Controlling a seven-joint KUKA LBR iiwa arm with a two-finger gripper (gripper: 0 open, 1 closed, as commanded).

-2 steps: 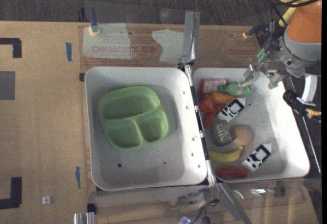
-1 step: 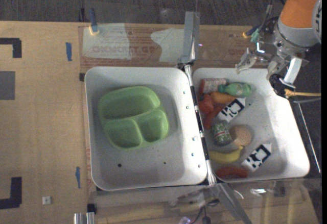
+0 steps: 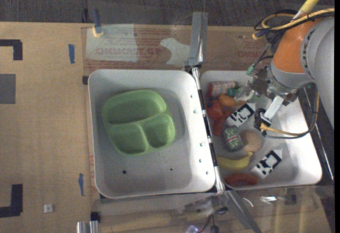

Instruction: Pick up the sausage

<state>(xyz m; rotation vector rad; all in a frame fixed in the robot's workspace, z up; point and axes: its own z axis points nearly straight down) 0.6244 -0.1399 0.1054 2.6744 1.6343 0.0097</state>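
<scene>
One sausage [image 3: 241, 179], one banana [image 3: 234, 162], two tagged blocks [image 3: 268, 162] in the right bin [image 3: 304, 152]; claw [image 3: 256, 92] open or closed, cannot tell.

I can't read a single word from here. Faint reddish lettering [image 3: 123, 51] runs across the cardboard sheet [image 3: 223, 49] behind the left bin [image 3: 159, 169], but it is too washed out. In the right bin [image 3: 304, 158] lie one black-and-white patterned tag [image 3: 241, 114] and a second tag [image 3: 268, 162]. The small can's label [image 3: 232, 138] is a blur.
</scene>
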